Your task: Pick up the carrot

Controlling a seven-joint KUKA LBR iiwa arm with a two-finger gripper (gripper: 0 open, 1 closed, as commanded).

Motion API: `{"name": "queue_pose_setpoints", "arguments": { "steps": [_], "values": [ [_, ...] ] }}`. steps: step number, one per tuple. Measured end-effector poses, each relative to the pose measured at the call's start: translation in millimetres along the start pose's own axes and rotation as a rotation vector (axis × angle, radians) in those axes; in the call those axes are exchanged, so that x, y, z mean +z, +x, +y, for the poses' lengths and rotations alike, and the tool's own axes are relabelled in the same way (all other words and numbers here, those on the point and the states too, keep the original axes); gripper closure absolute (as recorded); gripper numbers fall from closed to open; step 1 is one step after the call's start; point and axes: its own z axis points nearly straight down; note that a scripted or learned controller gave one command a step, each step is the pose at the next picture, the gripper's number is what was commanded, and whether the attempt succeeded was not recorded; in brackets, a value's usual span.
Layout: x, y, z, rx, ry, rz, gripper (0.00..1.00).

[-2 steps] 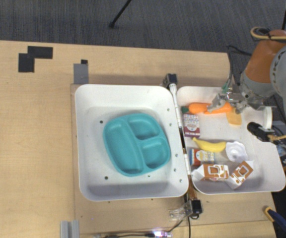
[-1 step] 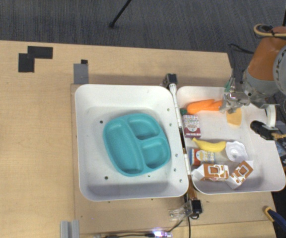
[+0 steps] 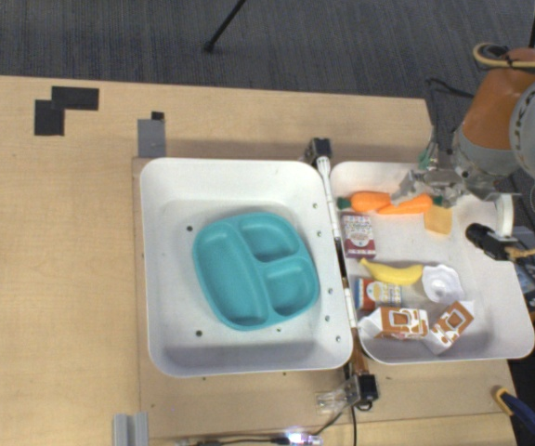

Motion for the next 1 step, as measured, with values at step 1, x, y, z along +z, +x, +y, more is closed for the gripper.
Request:
{"name": "queue_pose_setpoints", "arguments": {
  "steps": [1],
  "values": [
    [16.9,20.4,-6.0,0.024,0.015,-0.003,0.0]
  ]
}}
